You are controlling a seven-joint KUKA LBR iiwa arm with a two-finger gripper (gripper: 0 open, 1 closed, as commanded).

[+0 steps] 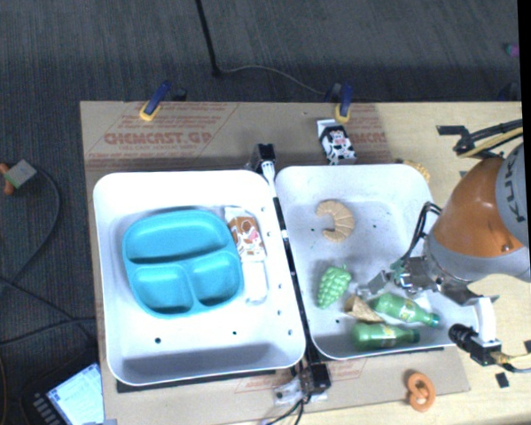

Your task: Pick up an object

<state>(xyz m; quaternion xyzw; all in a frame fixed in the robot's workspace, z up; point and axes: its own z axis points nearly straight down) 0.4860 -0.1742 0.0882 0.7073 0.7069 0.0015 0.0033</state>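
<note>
The right bin [379, 179] holds a tan croissant [336, 219], a knobbly light-green piece [333, 284], a small tan wedge [363, 309] and two green bottles lying on their sides. My gripper [386, 285] is low in this bin's front right part. It sits just above the upper green bottle [404, 310] and next to the tan wedge. The lower green bottle [385, 336] lies by the front wall. The grey arm with its orange band [474, 218] comes in from the right over the bin's rim.
The left bin [117, 348] holds a blue divided tray [179, 260] and a clear packet with a brown snack [247, 244]. An orange pretzel-shaped toy [420, 389] lies on the bench in front of the right bin. Clamps and a small black-and-white figure [336, 143] sit behind the bins.
</note>
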